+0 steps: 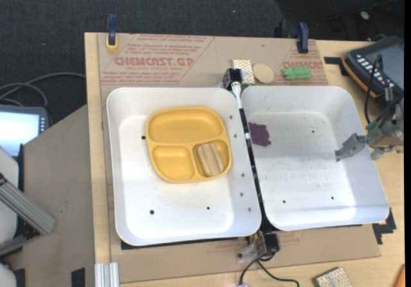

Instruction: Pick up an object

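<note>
A yellow divided plate point(186, 143) lies in the left bin point(128, 208). A tan block point(209, 158) rests in the plate's lower right compartment. A small purple object point(259, 133) lies in the right bin point(308, 215), close to its left wall. My gripper point(351, 147) reaches in over the right bin's right rim, low over the bin floor. It is well to the right of the purple object and I see nothing in it.
Behind the bins on the cardboard sit a green piece point(297, 74), a beige disc point(262, 73) and a small checkered tag point(242, 65). Blue clamps point(302, 36) hold the board's back edge. A pendant with cables point(372, 70) lies at the far right.
</note>
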You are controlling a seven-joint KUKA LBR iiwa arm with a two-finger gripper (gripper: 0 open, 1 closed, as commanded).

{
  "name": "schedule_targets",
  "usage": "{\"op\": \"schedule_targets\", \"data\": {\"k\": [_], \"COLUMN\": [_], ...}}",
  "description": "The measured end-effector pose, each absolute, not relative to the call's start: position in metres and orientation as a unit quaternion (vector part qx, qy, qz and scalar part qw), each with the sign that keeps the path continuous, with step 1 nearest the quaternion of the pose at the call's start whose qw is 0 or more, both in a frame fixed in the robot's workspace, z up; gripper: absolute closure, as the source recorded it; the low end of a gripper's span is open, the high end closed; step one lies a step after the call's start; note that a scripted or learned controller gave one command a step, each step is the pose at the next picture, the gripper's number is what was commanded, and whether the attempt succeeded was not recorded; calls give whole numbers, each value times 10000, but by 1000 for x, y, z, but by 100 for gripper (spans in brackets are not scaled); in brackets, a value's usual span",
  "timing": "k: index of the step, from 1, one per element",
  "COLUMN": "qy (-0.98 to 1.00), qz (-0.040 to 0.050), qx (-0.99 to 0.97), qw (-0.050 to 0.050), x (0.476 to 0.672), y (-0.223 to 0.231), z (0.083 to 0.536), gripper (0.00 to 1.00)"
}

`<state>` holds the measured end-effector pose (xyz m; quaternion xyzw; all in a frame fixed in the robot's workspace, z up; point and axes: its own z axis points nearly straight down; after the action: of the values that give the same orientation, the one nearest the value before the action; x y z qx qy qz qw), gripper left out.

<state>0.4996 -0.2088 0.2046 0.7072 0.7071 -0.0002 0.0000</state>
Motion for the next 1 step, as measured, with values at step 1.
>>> {"op": "schedule_targets", "data": {"k": [1], "qy": [7074], "qz": [4], "qx": [7068], "qw": [19], "x": [500], "y": [-209], "z": [215], "gripper": [100]}}
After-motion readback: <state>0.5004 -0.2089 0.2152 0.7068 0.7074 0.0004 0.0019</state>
